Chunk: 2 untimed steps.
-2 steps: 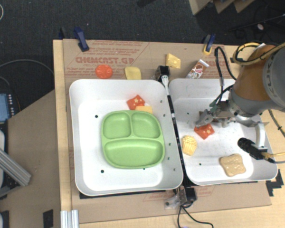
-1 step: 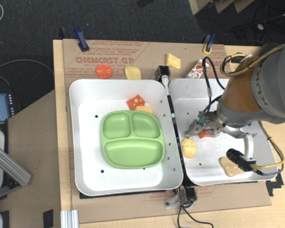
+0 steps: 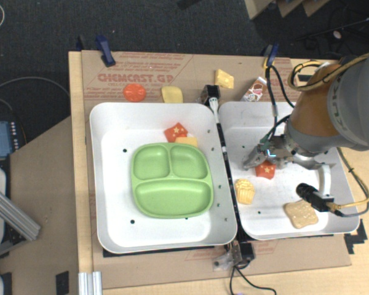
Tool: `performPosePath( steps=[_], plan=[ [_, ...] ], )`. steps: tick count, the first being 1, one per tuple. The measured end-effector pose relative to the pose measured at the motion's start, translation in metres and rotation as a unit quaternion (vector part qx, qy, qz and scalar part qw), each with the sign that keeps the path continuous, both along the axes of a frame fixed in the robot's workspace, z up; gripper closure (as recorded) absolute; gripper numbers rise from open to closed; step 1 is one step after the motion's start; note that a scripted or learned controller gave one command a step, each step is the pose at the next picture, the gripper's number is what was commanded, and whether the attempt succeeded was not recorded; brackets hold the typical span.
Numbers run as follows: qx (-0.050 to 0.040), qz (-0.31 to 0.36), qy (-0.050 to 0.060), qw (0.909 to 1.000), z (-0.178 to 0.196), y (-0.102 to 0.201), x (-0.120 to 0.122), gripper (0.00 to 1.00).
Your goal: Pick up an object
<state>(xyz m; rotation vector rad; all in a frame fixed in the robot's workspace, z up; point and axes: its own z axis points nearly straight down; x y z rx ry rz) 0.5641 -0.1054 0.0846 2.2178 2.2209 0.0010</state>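
Across the worktop (image 3: 80, 165) you have two white bins set edge to edge, probably so the arm can serve either one from the same side. The left bin (image 3: 104, 165) is mostly taken up by a green plate (image 3: 171, 180). That leaves little room for loose things, and a red bit (image 3: 176, 131) and a pale bit (image 3: 186, 142) sit pressed together at the plate's far rim.

The arm (image 3: 332, 109) bends down over the right bin (image 3: 246, 125), its wrist turned so the hand (image 3: 262, 157) points at the bin floor. You cannot tell from this angle whether the hand is wide or narrow, and nothing can be seen held in it.

Toast (image 3: 300, 214) lies flat near that bin's front right corner. A ridged yellow piece (image 3: 245, 191) rests by its left wall. Right at the hand, on its near side, lies a small red piece (image 3: 265, 171); you cannot tell whether the two touch. Treat the red piece as the likely target, since it sits apart from its neighbours with bare floor around it. The pick looks not yet made.
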Motion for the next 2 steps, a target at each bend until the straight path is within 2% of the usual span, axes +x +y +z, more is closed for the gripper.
performPosePath(
  steps=[1, 2],
  plan=[
    [-0.0004, 0.0, -0.001, 1.0, 0.01, 0.0, 0.0, 1.0],
    [0.0009, 0.001, 0.001, 1.0, 0.103, 0.07, -0.019, 1.0]
  ],
)
